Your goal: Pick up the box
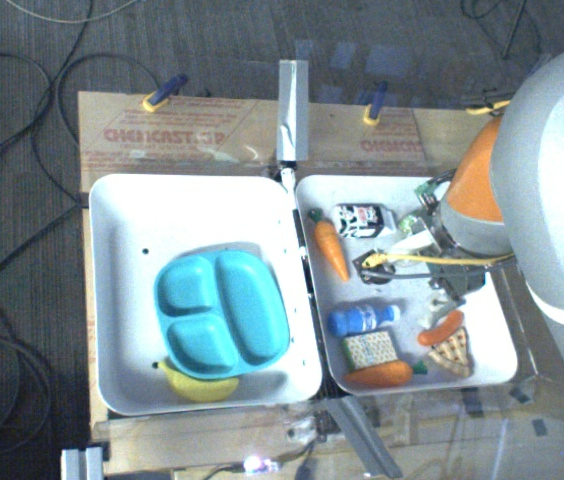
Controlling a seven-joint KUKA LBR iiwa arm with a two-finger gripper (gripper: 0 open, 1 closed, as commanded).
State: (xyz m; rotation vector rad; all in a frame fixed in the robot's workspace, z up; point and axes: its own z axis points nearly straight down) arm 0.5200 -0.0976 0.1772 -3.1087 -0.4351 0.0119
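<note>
**Upside-down red print is the bench's main lettering**

Red block lettering runs along the brown cardboard sheet (pixel 202 133) lying under the two white bins, at its far edge. The larger run, above the left bin (pixel 112 298), stands upside down to the camera and is too blurred to spell out with confidence. A second red run of the same kind sits on the cardboard above the right bin (pixel 507 353), partly covered and equally unreadable. In the right bin, a small black-and-white carton (pixel 359 220) carries dark markings on its face, but no word or number on it can be made out.
</note>
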